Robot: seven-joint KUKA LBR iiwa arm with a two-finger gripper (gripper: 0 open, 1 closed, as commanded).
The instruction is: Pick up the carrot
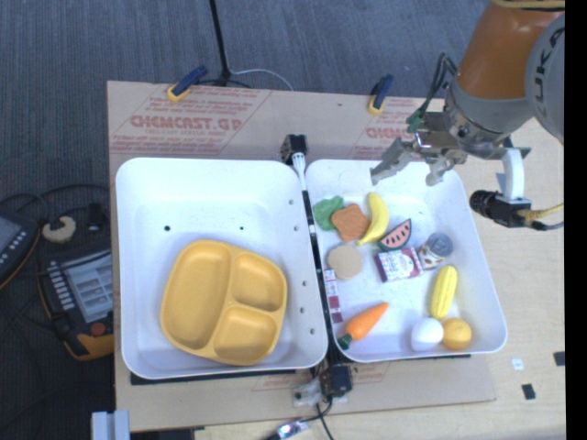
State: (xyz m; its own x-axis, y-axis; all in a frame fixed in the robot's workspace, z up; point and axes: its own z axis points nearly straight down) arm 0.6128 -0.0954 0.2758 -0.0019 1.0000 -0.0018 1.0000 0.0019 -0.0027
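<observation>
Reading "CHEMCAST" — bench lettering

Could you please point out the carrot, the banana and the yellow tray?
carrot (369,320), camera view, middle of its orange body.
banana (375,218), camera view, middle of its curve.
yellow tray (196,278), camera view, largest compartment's floor.

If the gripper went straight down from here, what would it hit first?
Probably the bare floor of the right white bin near its back edge, though depth is unclear. The open two-finger gripper hangs above that corner; the curved yellow toy banana lies just in front.
</observation>
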